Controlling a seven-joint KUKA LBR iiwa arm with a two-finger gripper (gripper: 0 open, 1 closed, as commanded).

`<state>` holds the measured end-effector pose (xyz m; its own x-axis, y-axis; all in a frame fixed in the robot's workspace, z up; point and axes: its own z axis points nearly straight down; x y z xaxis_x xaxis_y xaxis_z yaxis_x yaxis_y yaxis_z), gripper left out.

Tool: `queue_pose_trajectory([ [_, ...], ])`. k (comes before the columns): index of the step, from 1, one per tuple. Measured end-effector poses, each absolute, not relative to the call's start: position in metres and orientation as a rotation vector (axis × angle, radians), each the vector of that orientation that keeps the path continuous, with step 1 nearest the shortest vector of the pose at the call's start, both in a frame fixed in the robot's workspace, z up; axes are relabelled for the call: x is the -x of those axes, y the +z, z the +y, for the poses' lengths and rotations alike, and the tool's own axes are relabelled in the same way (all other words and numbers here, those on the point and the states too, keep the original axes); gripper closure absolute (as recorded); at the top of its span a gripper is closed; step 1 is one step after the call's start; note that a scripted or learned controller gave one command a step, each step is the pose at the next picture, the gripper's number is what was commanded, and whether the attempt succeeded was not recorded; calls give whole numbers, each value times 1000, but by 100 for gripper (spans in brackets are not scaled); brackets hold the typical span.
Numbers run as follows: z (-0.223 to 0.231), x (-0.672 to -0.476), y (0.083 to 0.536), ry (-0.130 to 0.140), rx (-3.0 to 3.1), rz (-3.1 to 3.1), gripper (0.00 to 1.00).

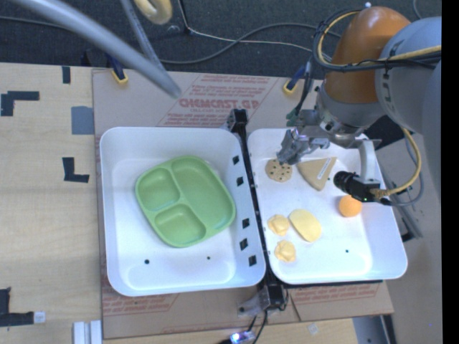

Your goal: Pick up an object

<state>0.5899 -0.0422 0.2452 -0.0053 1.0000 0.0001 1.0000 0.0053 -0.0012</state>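
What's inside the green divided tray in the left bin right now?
The green tray lies in the left bin, and all three of its compartments look bare. Whatever lies beneath it is covered.

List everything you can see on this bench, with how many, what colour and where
bins: two, white, side by side on the bench
divided tray: one, green, in the left bin
round cracker: one, brown with dots, back of the right bin
wedge: one, pale yellow, right of the cracker
ball: one, orange, right side of the right bin
lumpy pieces: three, yellow, front middle of the right bin
cardboard sheet: one, brown with red print, under the bins
arm: one, grey and orange, from the right
end effector: one, grey, just above the cracker
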Motion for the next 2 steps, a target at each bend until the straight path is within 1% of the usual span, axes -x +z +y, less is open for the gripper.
queue_pose_trajectory([
  [1, 12, -599, 232, 3, 2216, -2226, 100],
  [2, 67, -618, 219, 1, 2214, -2228, 100],
])
